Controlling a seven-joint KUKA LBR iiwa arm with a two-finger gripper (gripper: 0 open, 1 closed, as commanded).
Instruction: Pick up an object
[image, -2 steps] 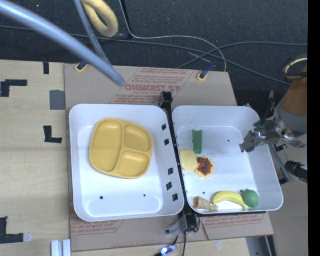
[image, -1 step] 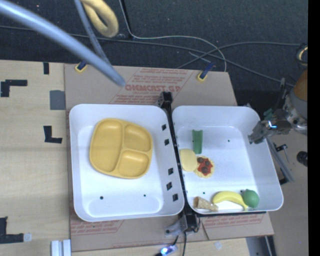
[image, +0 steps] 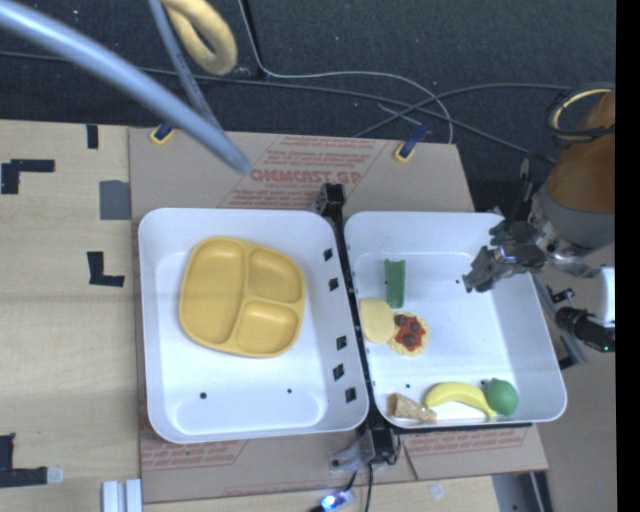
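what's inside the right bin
The right bin holds a green stick, a yellow piece with red topping, a banana, a green ball and a tan wedge.

Grey arm, orange band, dark metal claw.

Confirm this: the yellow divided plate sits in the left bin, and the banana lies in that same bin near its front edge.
Not quite. The banana lies in the right bin, near its front edge, beside a green ball. The camera view shows it there. The yellow divided plate does sit in the left bin.
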